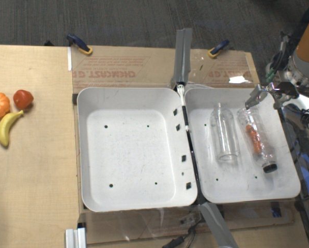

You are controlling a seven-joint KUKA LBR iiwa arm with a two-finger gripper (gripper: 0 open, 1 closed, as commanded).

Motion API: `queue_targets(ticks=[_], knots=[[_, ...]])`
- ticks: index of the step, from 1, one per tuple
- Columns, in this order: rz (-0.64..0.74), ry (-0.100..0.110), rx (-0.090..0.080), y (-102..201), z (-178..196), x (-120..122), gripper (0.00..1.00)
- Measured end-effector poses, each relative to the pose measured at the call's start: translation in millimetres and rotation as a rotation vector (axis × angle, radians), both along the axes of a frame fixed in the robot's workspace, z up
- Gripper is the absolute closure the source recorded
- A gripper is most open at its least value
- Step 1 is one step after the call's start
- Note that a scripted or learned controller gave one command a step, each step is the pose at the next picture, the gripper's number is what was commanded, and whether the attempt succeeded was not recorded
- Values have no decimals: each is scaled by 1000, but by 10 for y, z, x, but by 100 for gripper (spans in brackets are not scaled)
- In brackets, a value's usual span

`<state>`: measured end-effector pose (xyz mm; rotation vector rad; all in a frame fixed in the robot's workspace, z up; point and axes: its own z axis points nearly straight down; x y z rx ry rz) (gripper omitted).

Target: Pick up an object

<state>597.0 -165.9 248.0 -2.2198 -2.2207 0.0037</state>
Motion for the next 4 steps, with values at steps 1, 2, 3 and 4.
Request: queue_targets(ticks=[1,2,3,4], knots=[[64,1,1,-398,-1030,-20,0],[112,0,5,-447,-1576,51,0],[111,-2,4,-456,-1473,57,100],[21,-3,-1,119,-662,67,100]])
